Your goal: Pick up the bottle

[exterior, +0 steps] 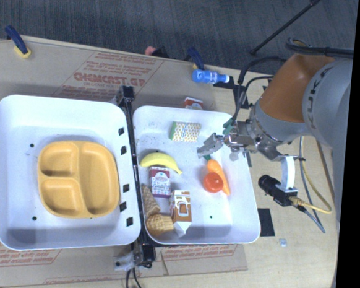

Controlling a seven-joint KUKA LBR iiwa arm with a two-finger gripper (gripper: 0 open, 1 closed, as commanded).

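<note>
An orange bottle with a red round end lies in the right bin, close to its right wall. My gripper hangs just above and behind the bottle's upper end, at the bin's right rim. Its fingers look open, one grey finger pointing down-left, and nothing sits between them. The bottle rests on the bin floor, apart from the fingers.
The right bin also holds a green-white packet, a banana, a red carton, a small brown carton and a waffle cone. A yellow divided plate lies in the left bin. A blue object lies behind the bins.
</note>
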